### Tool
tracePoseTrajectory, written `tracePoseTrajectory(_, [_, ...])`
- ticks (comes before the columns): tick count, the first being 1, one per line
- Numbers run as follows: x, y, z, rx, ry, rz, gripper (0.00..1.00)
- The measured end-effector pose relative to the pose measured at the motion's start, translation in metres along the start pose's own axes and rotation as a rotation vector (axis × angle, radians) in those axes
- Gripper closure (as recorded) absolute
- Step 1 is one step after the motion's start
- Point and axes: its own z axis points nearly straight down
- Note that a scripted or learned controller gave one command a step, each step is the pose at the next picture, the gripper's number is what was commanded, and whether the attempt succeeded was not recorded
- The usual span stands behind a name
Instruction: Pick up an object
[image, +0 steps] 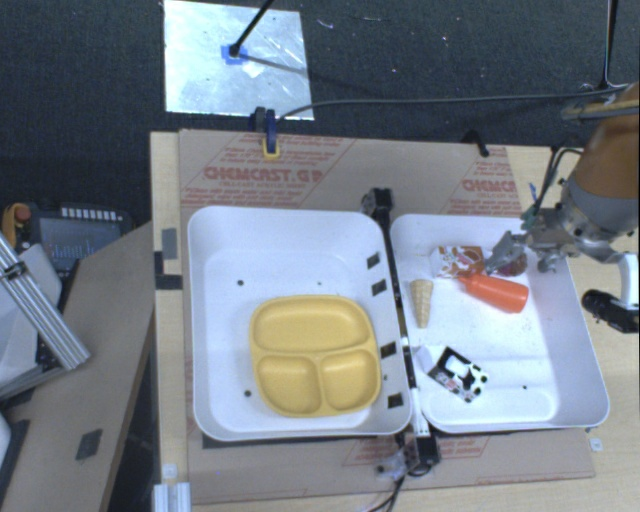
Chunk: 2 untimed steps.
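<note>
We look down on a tabletop (330, 160) covered with printed cardboard, dark carpet beyond it, with two white bins side by side. Nearest us in the left bin (215, 300) lies a yellow tray (314, 354) with three compartments. In the right bin (560, 390), nearest us, sits a small black-and-white box (458, 373). Beyond it a tan cone (422, 301) lies with its tip toward us and its long axis running near to far. Farther back an orange carrot (495, 291) lies with its long axis roughly left to right, tilted a little. Just beside it, to the left, is a white-and-red packet (456, 261).

The arm (608, 180) reaches in from the right, its end effector (507, 255) low over the far part of the right bin, just above the carrot and beside the packet. We cannot tell how wide it stands, nor whether it touches anything.
</note>
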Motion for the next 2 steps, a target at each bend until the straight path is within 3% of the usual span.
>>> tracePoseTrajectory(1, [0.0, 0.003, -0.007, -0.012, -0.002, -0.003, 0.0])
tracePoseTrajectory(2, [-0.003, -0.002, 0.053, -0.009, -0.001, -0.001, 0.0])
